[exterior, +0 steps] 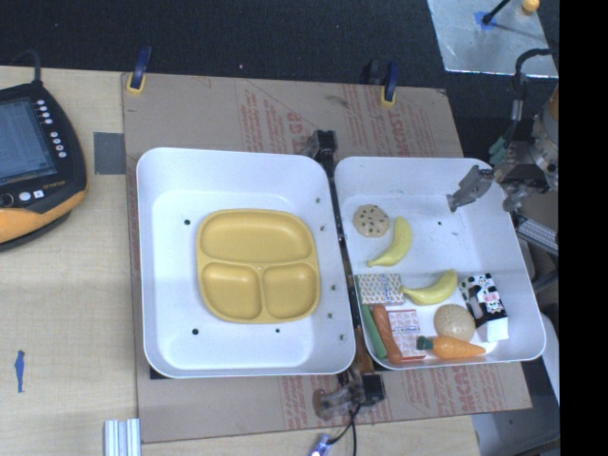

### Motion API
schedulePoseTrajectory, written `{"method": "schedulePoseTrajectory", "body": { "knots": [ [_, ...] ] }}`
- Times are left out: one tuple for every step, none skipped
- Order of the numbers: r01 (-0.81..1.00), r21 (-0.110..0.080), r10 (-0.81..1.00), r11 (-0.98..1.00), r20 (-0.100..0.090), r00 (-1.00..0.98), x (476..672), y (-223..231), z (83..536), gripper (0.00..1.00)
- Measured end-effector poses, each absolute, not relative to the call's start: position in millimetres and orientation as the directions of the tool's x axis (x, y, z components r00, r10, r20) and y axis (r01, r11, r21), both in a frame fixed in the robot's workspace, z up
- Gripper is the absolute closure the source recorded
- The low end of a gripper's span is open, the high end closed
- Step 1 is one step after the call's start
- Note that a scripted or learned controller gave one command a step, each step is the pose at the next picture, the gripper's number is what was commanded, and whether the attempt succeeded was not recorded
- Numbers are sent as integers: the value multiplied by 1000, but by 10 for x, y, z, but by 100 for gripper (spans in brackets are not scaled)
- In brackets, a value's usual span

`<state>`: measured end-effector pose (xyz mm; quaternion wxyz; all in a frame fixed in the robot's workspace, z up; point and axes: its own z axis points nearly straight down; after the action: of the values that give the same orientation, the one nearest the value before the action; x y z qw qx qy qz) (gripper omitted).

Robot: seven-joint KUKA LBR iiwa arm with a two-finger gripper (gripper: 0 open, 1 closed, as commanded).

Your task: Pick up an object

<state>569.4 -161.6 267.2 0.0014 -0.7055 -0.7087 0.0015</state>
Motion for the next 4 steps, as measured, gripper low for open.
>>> {"method": "schedulePoseTrajectory", "body": {
  "knots": [
    [1000, -7, 1000, 6, -1, -6, 6058, -1339, 1533, 0],
    [1000, -6, 1000, 6, -1, -6, 6026, -1327, 977, 0],
    [1000, -7, 1000, 7, -1, -7, 5942, -1148, 914, 0],
    [1000, -3, 1000, 5, 0, -5, 6128, -1253, 920, 0]
  ]
}}
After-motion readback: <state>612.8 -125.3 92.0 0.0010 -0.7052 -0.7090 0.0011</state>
